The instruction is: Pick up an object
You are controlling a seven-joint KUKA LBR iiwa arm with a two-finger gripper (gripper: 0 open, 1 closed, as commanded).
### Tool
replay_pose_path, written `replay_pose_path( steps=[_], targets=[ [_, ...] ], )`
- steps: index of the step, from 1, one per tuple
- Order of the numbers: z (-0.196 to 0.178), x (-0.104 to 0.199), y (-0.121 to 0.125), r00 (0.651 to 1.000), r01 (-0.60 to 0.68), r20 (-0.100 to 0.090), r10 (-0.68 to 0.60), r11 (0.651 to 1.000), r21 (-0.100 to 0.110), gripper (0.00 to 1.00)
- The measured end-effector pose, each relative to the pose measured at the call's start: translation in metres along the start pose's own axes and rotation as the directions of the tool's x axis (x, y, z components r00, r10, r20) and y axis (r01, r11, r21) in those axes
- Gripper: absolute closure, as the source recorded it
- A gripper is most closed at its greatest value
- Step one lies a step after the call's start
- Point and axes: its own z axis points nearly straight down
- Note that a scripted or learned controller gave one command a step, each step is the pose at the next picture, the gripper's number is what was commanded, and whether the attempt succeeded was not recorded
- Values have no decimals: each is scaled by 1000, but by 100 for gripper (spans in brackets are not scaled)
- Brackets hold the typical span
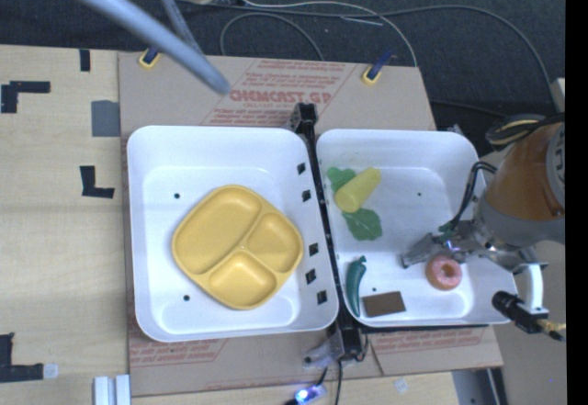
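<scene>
The right bin (432, 148) holds several small objects. A pink donut (445, 274) lies toward its right front. My gripper (437, 250) hangs right over the donut's upper-left edge, with the grey and orange arm (525, 185) coming in from the right. Nothing shows as held. A yellow oblong piece (356, 189) rests on green leafy pieces (365, 225) at the bin's left. A dark green pepper (355, 279) and a brown flat block (383, 304) lie near the front left corner.
The left bin (147, 210) carries a yellow divided plate (237, 245). A black divider (317, 229) runs between the bins. Cables (303, 22) cross the dark floor behind the bench. A grey pole (119, 4) slants across the upper left.
</scene>
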Motion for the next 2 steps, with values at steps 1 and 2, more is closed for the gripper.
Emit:
replay_pose_path(
  steps=[1, 2],
  targets=[
    [-11, 0, 1, 1000, 0, 0, 0, 1000, -1, 100],
    [-67, -7, 5, 1000, 0, -1, 0, 1000, -2, 100]
  ],
)
